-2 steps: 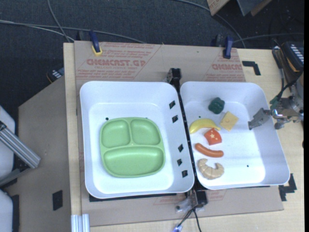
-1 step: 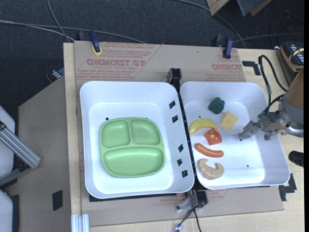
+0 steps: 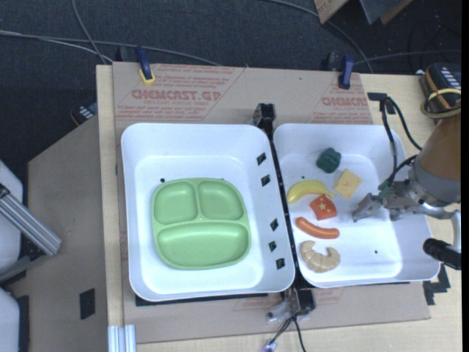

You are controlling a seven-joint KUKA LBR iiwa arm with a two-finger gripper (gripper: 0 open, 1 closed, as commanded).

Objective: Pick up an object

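The arm reaches in over the right bin (image 3: 410,270), and its tool (image 3: 368,208) hangs low above the bin floor, just right of the cluster of toy food; nothing sits between its fingers, and whether they are spread or closed cannot be told from this angle. The step in hand looks like the approach: no object has been taken yet. The candidates all lie in the right bin: a dark green piece (image 3: 328,159) at the top, a yellow cheese wedge (image 3: 347,183) below it, a banana (image 3: 308,190), a red strawberry (image 3: 323,207), a sausage (image 3: 316,229) and a croissant (image 3: 321,257) nearest the front. The strawberry and cheese are closest to the tool, so the next move probably calls for a short shift leftward, lining up over one piece without nudging its neighbours, then a descent and a firm close. The left bin (image 3: 139,218) carries a green divided plate (image 3: 201,222). On the counter (image 3: 242,86), red print reads "CHEMCAST GP", repeated partly at the right.
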